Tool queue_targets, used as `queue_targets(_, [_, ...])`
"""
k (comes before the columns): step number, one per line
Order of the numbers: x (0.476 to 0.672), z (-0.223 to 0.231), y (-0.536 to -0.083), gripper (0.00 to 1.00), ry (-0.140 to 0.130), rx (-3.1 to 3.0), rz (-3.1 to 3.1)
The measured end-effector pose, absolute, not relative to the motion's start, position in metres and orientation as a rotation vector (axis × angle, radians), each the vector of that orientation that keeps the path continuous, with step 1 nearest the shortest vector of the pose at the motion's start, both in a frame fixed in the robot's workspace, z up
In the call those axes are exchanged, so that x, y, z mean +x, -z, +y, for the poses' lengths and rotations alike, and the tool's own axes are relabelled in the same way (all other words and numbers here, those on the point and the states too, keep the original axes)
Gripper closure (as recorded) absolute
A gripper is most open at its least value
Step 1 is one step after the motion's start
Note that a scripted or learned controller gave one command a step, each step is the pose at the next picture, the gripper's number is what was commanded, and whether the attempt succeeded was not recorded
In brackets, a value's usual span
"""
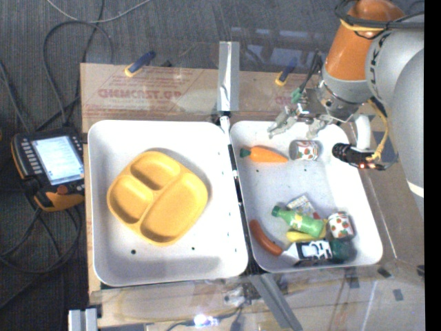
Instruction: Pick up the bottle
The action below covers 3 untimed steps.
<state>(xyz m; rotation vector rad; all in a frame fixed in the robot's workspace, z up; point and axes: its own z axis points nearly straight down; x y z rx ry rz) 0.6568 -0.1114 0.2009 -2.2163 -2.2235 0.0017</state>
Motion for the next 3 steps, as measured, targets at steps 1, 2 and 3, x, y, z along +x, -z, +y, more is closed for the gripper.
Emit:
queue_targets(1, [0.587,-0.141,-0.092,0.0,0.001,-2.37,-2.06])
queue_targets(2, [0.65,-0.132,-0.088,0.0,-0.048,-2.406,-1.983])
queue_targets(3, [0.602,-0.172,-0.119,0.0,-0.006,-2.312,-2.126])
